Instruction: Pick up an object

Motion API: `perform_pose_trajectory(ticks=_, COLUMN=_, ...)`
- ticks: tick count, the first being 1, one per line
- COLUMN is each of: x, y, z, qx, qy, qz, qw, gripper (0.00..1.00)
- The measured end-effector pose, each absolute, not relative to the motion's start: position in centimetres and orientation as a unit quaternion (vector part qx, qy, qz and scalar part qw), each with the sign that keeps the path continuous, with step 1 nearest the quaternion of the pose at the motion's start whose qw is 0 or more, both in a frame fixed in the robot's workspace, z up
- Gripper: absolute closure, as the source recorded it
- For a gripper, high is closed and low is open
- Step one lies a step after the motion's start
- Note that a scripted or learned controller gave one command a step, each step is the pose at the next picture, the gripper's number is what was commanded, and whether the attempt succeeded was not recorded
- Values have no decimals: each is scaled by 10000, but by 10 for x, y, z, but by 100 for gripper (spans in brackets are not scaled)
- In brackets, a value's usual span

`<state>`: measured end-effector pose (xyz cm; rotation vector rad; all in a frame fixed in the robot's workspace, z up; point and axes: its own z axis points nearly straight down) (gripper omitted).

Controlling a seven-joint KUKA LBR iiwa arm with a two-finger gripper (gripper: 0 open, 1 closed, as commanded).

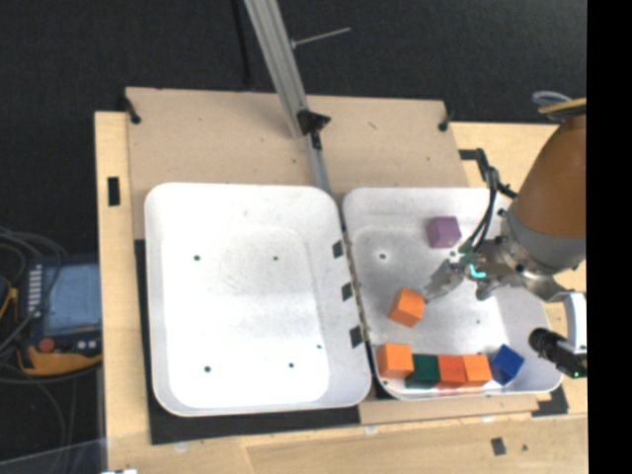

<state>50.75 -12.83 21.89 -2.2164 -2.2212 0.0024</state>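
The right bin (370, 215) holds several small blocks. A purple cube (442, 231) lies near its back. An orange cube (407, 307) sits tilted in the middle. Along the front wall stand an orange block (397, 359), a green block (426, 369), two more orange blocks (464, 369) and a blue block (506, 363). My gripper (442, 282) hangs low over the right bin, just right of and above the tilted orange cube and below the purple cube. Nothing shows in its grasp. The arm's orange band (555, 181) covers the bin's right side.
The left bin (158, 265) lies beside the right one, their walls meeting at the middle. A slanted metal rail (281, 57) rises from behind the bins. A device with cables (59, 314) sits off the bench's left edge.
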Motion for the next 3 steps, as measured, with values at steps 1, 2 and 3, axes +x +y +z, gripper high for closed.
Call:
perform_pose_trajectory(ticks=1, x=508, y=-129, z=221, qx=-7077, qy=-7065, qz=-6, qw=-4, gripper=0)
perform_pose_trajectory(ticks=2, x=515, y=-137, z=169, qx=-7077, qy=-7065, qz=19, qw=12, gripper=0)
perform_pose_trajectory(ticks=3, x=513, y=-131, z=123, qx=-7085, qy=-7057, qz=17, qw=15, gripper=0)
